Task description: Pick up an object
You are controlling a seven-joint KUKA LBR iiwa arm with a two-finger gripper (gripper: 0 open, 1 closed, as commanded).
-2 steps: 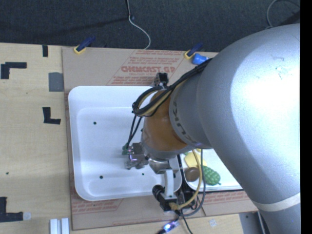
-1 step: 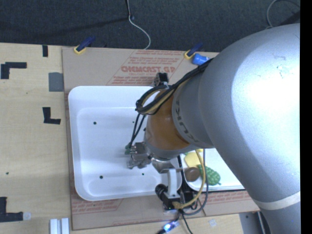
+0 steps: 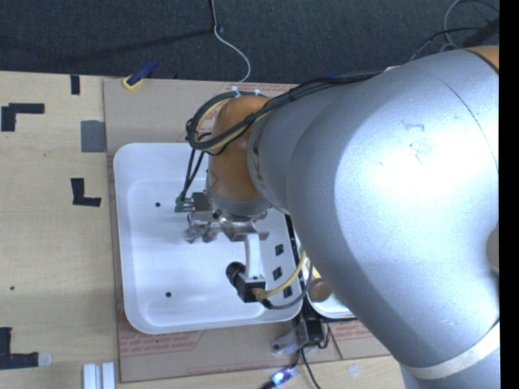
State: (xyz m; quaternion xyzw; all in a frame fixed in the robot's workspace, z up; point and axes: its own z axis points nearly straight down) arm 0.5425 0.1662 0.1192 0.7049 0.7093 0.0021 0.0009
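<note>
I see the arm (image 3: 389, 201) reaching over the left bin (image 3: 138, 241); the gripper (image 3: 197, 227) hangs low inside it. I cannot tell its state.

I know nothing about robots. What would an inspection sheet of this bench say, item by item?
Surface: tan bench with black tape marks; a brown board under the bins.
Job's things: left white bin; the other bin's edge peeks out under the arm. A small tan object sits at that edge. No object seen in the claw.
Clutter: a yellow-and-blue item at the bench's far edge; white strips at the near edge.
Grippers: the claw hangs over the left bin; the state of it cannot be judged.
Cables: black cables loop down the wrist; a thin white wire crosses the dark backdrop.
Surroundings: dark cloth behind the bench.
</note>
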